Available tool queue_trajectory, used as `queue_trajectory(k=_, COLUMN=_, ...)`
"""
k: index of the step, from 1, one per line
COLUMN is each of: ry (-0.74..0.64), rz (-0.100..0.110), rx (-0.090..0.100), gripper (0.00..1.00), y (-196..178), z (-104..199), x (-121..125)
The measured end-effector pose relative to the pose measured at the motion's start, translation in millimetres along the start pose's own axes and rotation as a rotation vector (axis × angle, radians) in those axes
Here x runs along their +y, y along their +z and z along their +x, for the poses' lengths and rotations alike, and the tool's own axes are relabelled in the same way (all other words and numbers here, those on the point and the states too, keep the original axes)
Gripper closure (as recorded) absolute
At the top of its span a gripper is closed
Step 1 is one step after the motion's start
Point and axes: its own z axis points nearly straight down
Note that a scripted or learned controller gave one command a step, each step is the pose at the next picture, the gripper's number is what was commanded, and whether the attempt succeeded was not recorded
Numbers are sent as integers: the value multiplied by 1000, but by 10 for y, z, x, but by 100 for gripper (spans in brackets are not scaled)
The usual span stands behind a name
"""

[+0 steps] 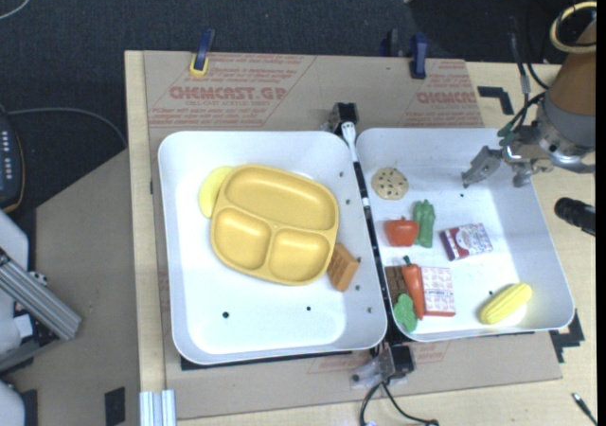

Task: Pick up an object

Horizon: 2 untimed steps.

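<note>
Several small toy foods lie in the right white bin (pixel 540 225), and we judge the approach underway: our gripper (pixel 499 168), fingers spread and grasping nothing, hovers at two o'clock and must descend toward the red-and-white packet (pixel 467 240) at its six o'clock.

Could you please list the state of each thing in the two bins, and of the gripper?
Yellow divided tray: upright in the left bin, compartments bare.
Cookie: flat in the right bin.
Corn cob: on its side.
Carrot: lying on the small packet.
Gripper: jaws open above the right bin, holding nothing.
</note>
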Motion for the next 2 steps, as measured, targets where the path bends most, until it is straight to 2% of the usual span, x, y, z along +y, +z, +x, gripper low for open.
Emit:
queue_trajectory(k=1, ry=-1, rz=0, rx=0, gripper=0, y=608, z=89, x=-4)
queue_trajectory(k=2, ry=-1, rz=-4, rx=-2, gripper=0, y=643, z=93, x=-3)
